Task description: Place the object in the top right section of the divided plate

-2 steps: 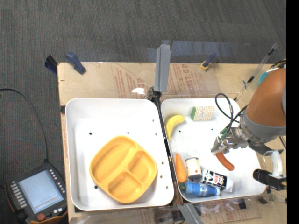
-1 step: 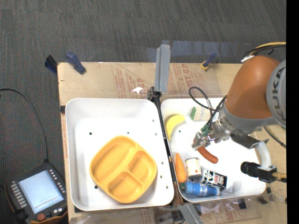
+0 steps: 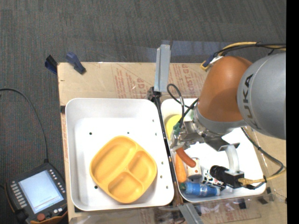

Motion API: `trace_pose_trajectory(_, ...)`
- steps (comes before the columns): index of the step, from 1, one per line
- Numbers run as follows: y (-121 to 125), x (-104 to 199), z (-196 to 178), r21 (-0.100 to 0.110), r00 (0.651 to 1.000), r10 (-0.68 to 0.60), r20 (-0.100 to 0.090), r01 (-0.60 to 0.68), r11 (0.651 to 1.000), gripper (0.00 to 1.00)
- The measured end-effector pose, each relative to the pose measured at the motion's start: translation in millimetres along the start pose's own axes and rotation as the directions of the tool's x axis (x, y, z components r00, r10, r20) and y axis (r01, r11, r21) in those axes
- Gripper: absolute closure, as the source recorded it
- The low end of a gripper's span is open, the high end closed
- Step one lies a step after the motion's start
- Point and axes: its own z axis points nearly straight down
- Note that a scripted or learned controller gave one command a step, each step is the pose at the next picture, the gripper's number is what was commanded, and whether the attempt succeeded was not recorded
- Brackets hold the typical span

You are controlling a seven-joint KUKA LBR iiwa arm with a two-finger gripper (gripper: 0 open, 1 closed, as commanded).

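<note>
Several toys crowd the right bin (image 3: pixel 259 169): a hot dog (image 3: pixel 186 157), a carrot (image 3: pixel 180 171) and a blue bottle (image 3: pixel 200 189) lie packed beside one another under the gripper (image 3: pixel 180 139). Jaw state cannot be judged; the wrist hides it. Risk: a pick catching a neighbour or slipping. Left of that bin, the divided plate (image 3: pixel 123 169) sits skewed, so its target section could be misjudged.

The bench (image 3: pixel 121 80) bears two white bins, left bin (image 3: pixel 74 125) and right bin (image 3: pixel 254 160), side by side.
</note>
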Motion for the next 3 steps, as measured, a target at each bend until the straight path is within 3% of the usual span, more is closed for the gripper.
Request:
trace_pose_trajectory(1,-19,81,-24,0.000,0.999,0.047,0.000,-0.047,0.999,1.00)
trace_pose_trajectory(2,-14,139,-5,0.003,0.986,-0.165,0.001,0.165,0.986,1.00)
trace_pose_trajectory(3,-21,65,3,0.002,0.945,-0.328,0.000,0.328,0.945,1.00)
